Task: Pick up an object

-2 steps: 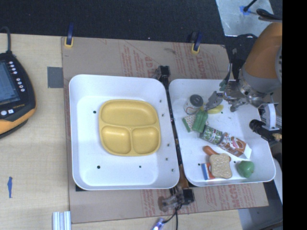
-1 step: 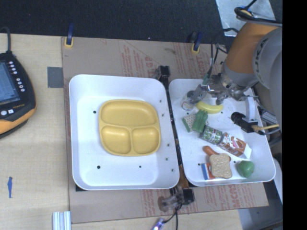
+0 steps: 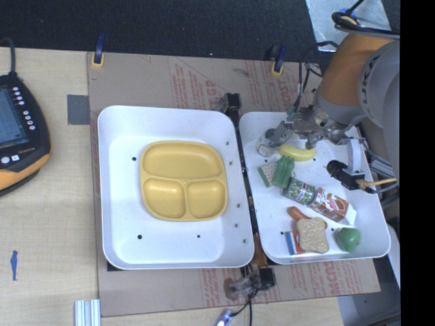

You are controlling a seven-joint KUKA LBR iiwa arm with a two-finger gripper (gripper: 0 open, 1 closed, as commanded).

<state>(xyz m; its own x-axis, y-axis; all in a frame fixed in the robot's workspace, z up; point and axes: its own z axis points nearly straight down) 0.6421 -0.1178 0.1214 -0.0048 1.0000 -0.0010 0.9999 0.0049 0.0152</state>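
Note:
My gripper (image 3: 297,138) hangs over the far part of the right bin (image 3: 380,246), fingers spread open with nothing between them. A yellow toy banana (image 3: 299,153) lies just in front of it, very close to the fingertips. Nearer the middle of that bin lie a green ridged piece (image 3: 277,172) and a long printed packet (image 3: 316,199). Toward the front are an orange sausage (image 3: 296,214), a slice of bread (image 3: 313,235) resting on a blue-edged card (image 3: 291,244), and a green ball (image 3: 347,239).
The left bin (image 3: 115,182) holds a yellow divided plate (image 3: 183,180). A teach pendant (image 3: 17,134) lies at the bench's left edge. Clamps (image 3: 98,51) pin the cardboard sheet at the back. The arm's orange band (image 3: 350,60) rises at the right.

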